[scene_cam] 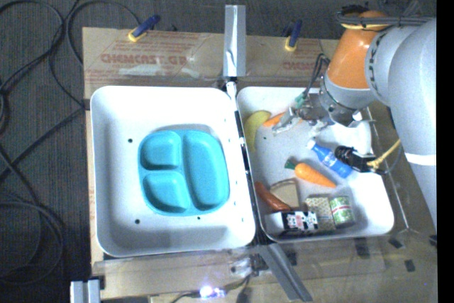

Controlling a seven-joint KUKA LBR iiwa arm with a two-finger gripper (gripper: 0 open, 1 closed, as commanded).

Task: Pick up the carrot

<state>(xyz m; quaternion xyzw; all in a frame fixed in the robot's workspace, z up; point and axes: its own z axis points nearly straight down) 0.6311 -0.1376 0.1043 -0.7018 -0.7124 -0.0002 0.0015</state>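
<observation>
A carrot [314, 174] with a green top lies on the floor of the right-hand white bin [376, 222], near its middle, just left of a blue-and-white bottle [331, 159]. Toward the front of the bin sit a small green-labelled can [342, 210], a patterned box [301, 221] and a reddish sausage-shaped item [272, 198]. The arm's end effector [298, 116] hovers over the bin's back-left corner beside a yellowish piece [256, 126], apart from the carrot; whether it is spread or closed cannot be told. A blue divided plate [184, 171] rests in the left bin [113, 110] on the table [106, 57].
</observation>
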